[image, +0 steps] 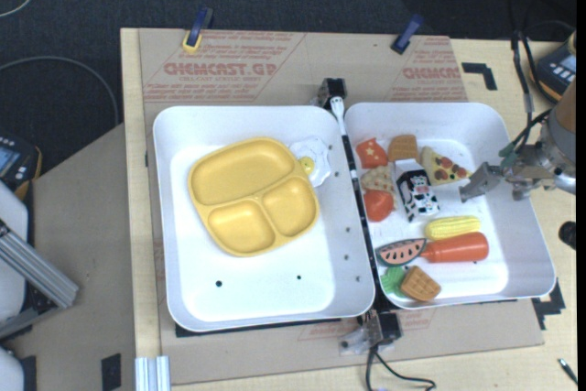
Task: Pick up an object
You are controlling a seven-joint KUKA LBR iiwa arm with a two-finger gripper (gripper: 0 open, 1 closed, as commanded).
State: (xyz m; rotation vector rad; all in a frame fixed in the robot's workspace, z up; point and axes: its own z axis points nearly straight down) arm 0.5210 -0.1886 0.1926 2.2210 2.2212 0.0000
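Observation:
The right bin (522, 238) holds several toy foods. Among them are a black-and-white cow-patterned carton (417, 194), a pizza slice (446, 168), a yellow corn cob (452, 226), an orange-red carrot (455, 247), a watermelon slice (401, 251), a waffle (421, 285), a bread piece (402, 147) and red pieces (370, 152). My gripper (474, 185) reaches in from the right. It hangs over the bin's right half, just right of the pizza slice and above the corn. Nothing shows between its tips.
The left bin (183, 288) carries a yellow divided plate (252, 195) with a toy fried egg (309, 162) at its upper right corner. A black divider strip (352, 197) separates the bins. Cables (526, 78) run along the bench's right side.

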